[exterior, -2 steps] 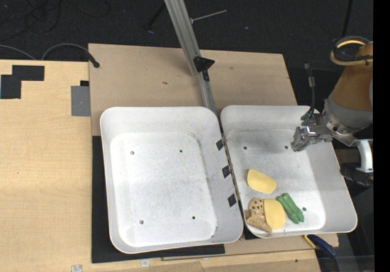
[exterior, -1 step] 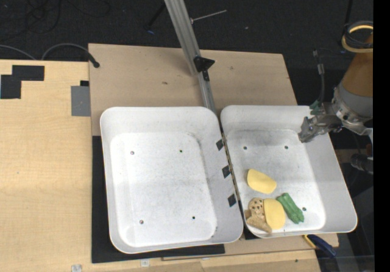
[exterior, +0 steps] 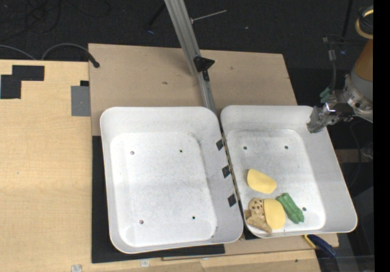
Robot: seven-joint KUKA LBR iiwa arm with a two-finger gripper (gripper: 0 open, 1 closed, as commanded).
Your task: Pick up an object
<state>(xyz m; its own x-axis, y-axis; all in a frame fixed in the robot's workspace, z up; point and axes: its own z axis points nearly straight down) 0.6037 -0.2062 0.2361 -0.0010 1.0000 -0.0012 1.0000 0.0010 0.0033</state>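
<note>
Objects: four small things lay huddled in the near corner of the right bin (exterior: 317, 161): a yellow lump (exterior: 261, 181), a second yellow piece (exterior: 275, 214) below it, a green piece (exterior: 290, 208) touching that piece's right side, and a tan speckled piece (exterior: 257, 213) on its left against the bin's near rim.

Best target: the upper yellow lump looked the easiest pick, since it sat a little apart from the other three (the rest were packed together, and fingers closing there could well catch two things or push one aside).

Doing it well: the claw should probably come down over the lump's middle with one finger on each side of its narrower width, low enough to grip its body and not just skim the top.

Left bin (exterior: 116, 124): white, beside the right one, the two meeting along a shared middle edge.

Gripper (exterior: 318, 119): it hovered at the far right corner of the right bin, well apart from the cluster; whether it was spread or pressed together I could not tell at this size, and nothing was seen in it.

Arm (exterior: 361, 82): it reached in from the right, wrist angled down and leftward toward the bin's rim.
</note>
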